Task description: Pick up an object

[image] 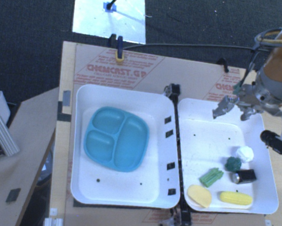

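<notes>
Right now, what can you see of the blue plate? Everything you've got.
The blue plate is a light blue, rounded-square tray that looks like moulded plastic, divided by raised ridges into three compartments: two smaller ones on its left side, one above the other, and one long one on its right. It lies flat, face up and slightly rotated, on the floor of the left bin, around the middle of that bin. No objects sit in its compartments, and it touches just the floor of that bin.

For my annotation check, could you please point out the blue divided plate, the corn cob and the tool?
blue divided plate (116, 138): camera view, central ridge.
corn cob (236, 198): camera view, middle of cob.
tool (234, 109): camera view, between its fingertips.
</notes>
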{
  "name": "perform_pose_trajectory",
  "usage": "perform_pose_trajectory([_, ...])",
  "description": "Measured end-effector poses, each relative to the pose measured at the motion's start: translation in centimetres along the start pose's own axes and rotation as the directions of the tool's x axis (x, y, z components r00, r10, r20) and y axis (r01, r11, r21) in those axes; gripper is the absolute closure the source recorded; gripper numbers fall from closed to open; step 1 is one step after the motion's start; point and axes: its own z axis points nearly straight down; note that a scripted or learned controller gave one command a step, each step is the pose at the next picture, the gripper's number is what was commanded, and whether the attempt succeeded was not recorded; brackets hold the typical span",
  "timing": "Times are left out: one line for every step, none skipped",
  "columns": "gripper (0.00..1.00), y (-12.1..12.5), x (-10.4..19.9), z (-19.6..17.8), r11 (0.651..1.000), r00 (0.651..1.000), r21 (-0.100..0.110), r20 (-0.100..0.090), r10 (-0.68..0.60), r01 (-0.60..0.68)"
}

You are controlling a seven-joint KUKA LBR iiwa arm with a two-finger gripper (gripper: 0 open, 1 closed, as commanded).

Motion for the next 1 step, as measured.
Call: perform_pose_trajectory([0.00,0.19,0.02,-0.64,1.000,1.000,-0.011,0.001,-0.002,0.002])
